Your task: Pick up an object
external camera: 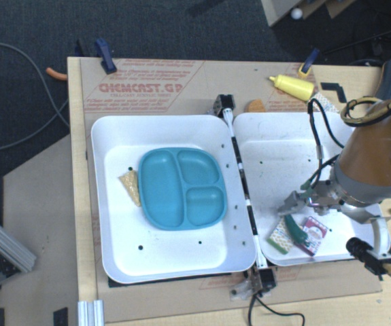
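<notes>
Worktop [79, 182]: two bins side by side, touching along their inner rims. Left bin [107, 182]: a divided tray [181, 187] at its middle; a sponge [130, 185] just left of the tray, partly tucked under its edge. Right bin [277, 148]: small packets [297, 233] clustered in the near corner (overlapping one another), the arm [375, 161] above them from the right. Behind the right bin, on the board: a bottle [292, 85] lying on its side; clamps [104, 54] at the far edge.

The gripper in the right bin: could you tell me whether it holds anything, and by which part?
Cannot be told: the gripper hangs just above the small packets, nothing visibly between it.
</notes>
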Available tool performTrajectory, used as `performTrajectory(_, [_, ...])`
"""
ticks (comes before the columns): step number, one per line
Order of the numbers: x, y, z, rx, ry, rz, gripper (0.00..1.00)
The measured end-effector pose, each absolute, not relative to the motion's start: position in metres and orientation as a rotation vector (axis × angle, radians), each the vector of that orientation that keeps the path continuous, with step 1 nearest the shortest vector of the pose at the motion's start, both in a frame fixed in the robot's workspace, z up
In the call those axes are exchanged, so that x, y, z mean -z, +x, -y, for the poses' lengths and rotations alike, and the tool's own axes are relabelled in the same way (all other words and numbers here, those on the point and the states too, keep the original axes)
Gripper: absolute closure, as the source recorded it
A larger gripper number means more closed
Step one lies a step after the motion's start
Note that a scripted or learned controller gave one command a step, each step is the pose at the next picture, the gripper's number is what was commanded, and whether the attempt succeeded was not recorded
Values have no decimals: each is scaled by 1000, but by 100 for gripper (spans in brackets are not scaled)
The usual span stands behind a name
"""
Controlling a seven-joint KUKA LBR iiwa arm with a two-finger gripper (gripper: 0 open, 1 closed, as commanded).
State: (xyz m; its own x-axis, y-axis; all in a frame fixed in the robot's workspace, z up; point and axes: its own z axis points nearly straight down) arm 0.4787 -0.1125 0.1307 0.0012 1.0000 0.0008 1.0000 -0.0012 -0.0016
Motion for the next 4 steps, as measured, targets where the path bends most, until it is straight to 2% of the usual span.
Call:
performTrajectory(1, [-88, 482, 106, 8, -2228, 2227, 0])
performTrajectory(2, [-97, 482, 105, 9, -2229, 2227, 100])
performTrajectory(3, [-185, 493, 59, 1, -2220, 2223, 100])
performTrajectory(4, [-206, 570, 120, 0, -2223, 2223, 100])
